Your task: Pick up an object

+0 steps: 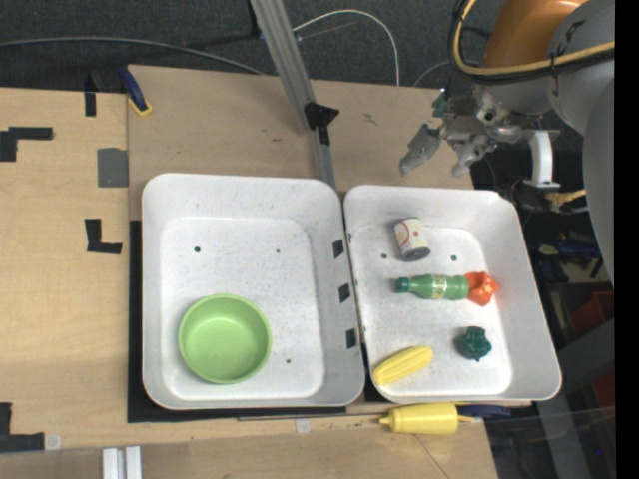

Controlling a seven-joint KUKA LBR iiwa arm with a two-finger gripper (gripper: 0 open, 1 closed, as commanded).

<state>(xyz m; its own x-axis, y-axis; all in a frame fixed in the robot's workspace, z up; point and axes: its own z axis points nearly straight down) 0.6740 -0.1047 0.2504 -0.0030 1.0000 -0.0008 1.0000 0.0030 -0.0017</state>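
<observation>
A robotics lab or test cell: a plywood bench [240, 128] marked with black tape at the frame's left, two white bins [160, 267] set side by side, loose cables [349, 23] across the dark floor at the top, and a metal camera pole [285, 48].

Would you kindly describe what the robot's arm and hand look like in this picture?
The arm is bulky and rounded, grey, with a glossy orange band above the wrist. A yellow-and-black cable loops around the orange part. The hand is small, metallic grey, with slim fingers and a white piece beside it.
</observation>
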